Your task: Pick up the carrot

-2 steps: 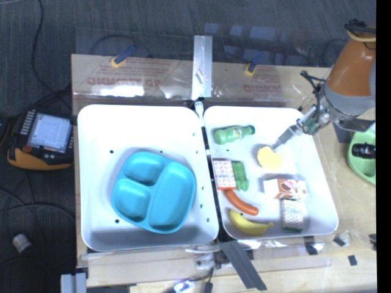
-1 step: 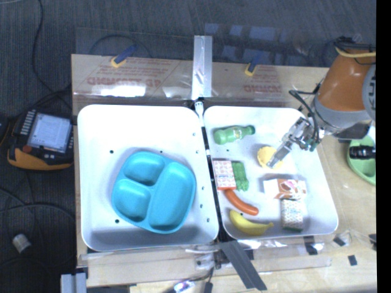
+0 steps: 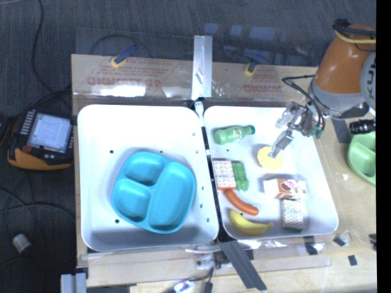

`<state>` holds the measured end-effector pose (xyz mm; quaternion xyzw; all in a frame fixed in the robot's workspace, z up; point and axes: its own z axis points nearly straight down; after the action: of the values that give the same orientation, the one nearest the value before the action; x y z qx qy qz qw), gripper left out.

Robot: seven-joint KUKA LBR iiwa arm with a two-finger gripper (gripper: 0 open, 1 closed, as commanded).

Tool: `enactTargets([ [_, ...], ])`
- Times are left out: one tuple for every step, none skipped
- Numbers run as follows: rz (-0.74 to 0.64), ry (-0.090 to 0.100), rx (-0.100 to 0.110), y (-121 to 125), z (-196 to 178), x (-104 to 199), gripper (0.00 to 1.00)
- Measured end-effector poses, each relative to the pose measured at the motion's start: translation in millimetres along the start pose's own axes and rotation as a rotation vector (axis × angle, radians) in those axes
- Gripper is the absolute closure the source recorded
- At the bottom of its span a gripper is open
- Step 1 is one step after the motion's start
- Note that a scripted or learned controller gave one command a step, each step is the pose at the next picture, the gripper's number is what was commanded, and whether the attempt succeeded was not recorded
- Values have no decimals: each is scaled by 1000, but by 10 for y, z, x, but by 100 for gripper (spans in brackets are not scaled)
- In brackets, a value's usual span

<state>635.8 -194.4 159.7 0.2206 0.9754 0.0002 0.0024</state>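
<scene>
Carrot [image 3: 241,202] lies in the right bin [image 3: 324,182], near its front-left, just above the banana [image 3: 250,223] and just below the small red-patterned packet [image 3: 223,174]. Long axis runs diagonally, upper-left to lower-right. Gripper [image 3: 276,152] sits over the yellow round piece [image 3: 267,157], up and to the right of the carrot, well apart; can't tell whether it's released or clenched, nothing visibly grasped. Coming move looks like a shift down-left toward the carrot. No package writing readable; faint reddish print on the counter's back panel [image 3: 122,78], illegible.
</scene>
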Motion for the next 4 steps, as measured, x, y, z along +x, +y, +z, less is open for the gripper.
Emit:
enactTargets([
  [120,2,-2,22,-151,100,0],
  [48,3,2,288,-12,364,0],
  [167,3,-1,922,120,361,0],
  [-41,1,2,535,-406,367,0],
])
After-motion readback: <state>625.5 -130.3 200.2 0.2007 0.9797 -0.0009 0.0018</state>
